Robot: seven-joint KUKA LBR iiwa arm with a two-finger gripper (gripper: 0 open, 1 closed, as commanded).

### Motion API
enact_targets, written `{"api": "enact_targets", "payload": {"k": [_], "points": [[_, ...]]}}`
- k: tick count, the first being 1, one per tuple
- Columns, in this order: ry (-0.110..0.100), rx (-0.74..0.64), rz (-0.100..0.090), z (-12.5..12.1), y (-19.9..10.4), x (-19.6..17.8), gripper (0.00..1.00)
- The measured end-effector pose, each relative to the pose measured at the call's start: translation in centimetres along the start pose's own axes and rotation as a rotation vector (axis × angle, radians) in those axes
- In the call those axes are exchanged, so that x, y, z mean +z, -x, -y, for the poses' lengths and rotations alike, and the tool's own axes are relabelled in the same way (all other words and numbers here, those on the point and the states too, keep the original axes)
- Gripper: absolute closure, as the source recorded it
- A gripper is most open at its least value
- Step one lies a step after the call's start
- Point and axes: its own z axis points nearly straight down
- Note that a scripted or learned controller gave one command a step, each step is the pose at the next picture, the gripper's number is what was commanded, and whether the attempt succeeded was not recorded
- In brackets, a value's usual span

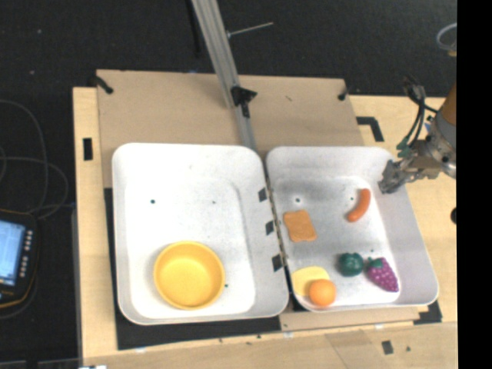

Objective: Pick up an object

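Observation:
The right bin (pixel 330 164) holds several toy foods. An orange sausage (pixel 358 204) lies near its right wall, a tan bread slice (pixel 299 225) near its left wall. Along the front sit a green piece (pixel 350 264), purple grapes (pixel 383 274), an orange fruit (pixel 321 291) and a yellow piece (pixel 306 275) under it. My gripper (pixel 390 178) hangs over the bin's right rim, just up and right of the sausage, apart from it. Nothing shows between its fingers.
The left bin (pixel 184 183) holds a yellow bowl (pixel 188 274) at its front. A grey metal pole (pixel 219 48) slants from the top down to the gap between the bins. A black device (pixel 14 260) lies off the bench at the left.

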Motion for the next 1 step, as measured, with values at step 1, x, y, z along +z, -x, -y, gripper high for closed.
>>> {"api": "enact_targets", "payload": {"k": [1], "points": [[-0.006, -0.002, -0.002, -0.66, -4.43, 0.64, 1.00]]}}
